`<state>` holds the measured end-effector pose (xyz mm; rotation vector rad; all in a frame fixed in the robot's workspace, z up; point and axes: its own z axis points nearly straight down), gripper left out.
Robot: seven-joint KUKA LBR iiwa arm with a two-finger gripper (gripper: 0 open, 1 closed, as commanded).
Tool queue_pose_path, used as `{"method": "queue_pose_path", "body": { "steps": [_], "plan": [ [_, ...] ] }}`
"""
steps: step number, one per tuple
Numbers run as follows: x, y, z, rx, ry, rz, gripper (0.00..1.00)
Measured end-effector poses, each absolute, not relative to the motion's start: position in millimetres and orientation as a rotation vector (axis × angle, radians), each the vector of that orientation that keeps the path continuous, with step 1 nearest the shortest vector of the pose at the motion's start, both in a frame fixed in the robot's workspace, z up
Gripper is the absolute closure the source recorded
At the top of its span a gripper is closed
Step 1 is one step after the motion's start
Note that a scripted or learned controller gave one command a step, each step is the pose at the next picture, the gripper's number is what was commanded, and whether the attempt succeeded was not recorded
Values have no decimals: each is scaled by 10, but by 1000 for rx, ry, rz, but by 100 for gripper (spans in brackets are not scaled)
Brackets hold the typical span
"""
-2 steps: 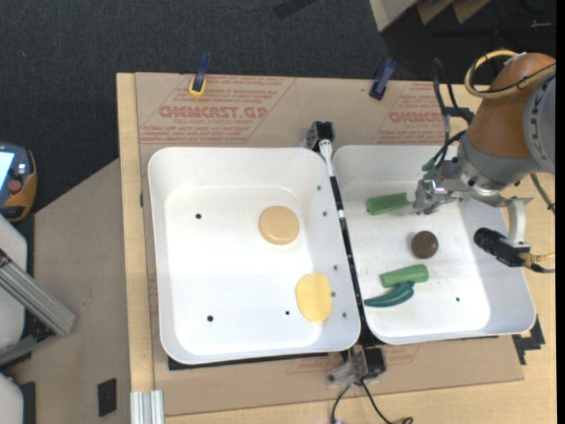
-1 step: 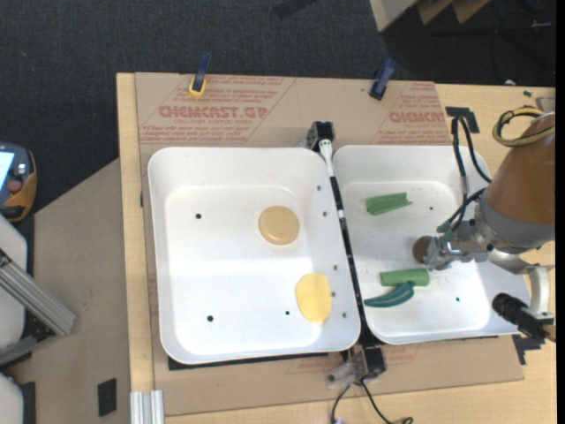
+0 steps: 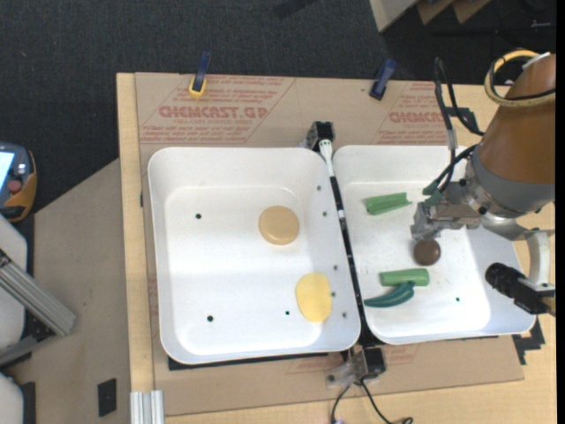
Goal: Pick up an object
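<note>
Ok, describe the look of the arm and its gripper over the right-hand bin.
The arm is bulky and rounded: an orange-brown band above, a grey section below it. Black cables run down its side toward the wrist. The gripper is a small grey metal block with boxy, angular parts. A black cylindrical piece sticks out lower on the right.

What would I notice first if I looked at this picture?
Probably the big grey and orange robot arm reaching in from the right, with its gripper just above a small brown round thing in the right bin. Then the colours: green pieces near it, and in the left bin a tan disc and a yellow oval.
</note>
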<state>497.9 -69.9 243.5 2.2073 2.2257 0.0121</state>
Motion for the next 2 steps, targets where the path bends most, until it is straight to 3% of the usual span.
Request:
{"method": "queue_pose_path", "body": {
  "steps": [1,2],
  "plan": [
    [5419,-236,3243,2207,2223,14,100],
    [5448,564,3523,2209,2230,10,100]
  ]
}}
